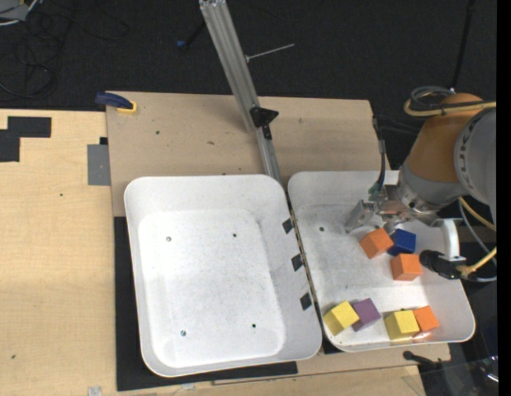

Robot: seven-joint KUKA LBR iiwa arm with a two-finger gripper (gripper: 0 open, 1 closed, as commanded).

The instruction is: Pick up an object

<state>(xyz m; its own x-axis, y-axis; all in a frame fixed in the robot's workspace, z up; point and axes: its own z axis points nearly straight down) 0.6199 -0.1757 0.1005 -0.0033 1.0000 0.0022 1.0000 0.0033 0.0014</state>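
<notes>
Pale wooden desk (197, 134) against a dark floor (115, 40); a slanted aluminium rail (234, 64) rises behind; cables (16, 7) upper left.

We see smooth white plastic bins (207, 190), a pale matt wooden bench (189, 134), a ribbed metal rail (235, 73), and matt, plain-coloured blocks (405, 266).

— Where is the arm?

— It comes in from the right, over the right bin (321, 200). The orange band (441, 143) sits above the grey wrist, which bends down toward the bin's far right part.

— And the gripper?

— The gripper (372, 219) hangs low over the bin floor, angled down and to the left. Whether its jaws are apart or closed cannot be made out.
</notes>
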